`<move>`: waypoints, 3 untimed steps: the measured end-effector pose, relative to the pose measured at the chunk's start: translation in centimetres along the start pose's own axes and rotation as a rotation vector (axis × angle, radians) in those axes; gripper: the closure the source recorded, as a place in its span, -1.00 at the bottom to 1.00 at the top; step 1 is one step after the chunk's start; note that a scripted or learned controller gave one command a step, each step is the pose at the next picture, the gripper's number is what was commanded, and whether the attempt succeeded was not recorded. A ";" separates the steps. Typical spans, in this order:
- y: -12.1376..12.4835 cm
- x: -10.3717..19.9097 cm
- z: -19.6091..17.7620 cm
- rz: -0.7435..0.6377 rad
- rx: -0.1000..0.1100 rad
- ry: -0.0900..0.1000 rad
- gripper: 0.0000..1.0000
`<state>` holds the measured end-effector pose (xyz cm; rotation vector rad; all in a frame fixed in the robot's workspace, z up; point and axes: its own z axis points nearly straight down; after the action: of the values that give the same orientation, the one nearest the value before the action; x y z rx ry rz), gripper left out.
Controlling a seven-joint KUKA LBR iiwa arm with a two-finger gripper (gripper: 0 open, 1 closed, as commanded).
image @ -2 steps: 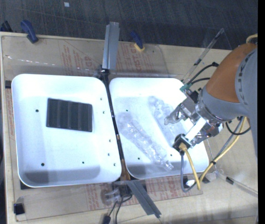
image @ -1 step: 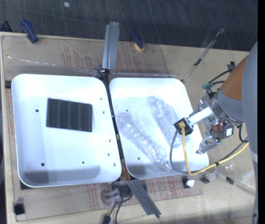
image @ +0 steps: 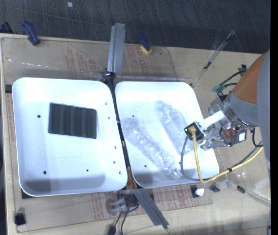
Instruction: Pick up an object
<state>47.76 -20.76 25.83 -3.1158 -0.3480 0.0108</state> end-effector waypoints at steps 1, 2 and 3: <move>0.0 0.0 0.0 -0.001 0.000 -0.001 -1.00; 0.7 2.0 14.3 -0.011 -0.001 0.001 -1.00; 0.6 2.1 13.3 -0.017 0.002 -0.001 1.00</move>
<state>49.84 -20.83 12.48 -3.1110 -0.3745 0.0127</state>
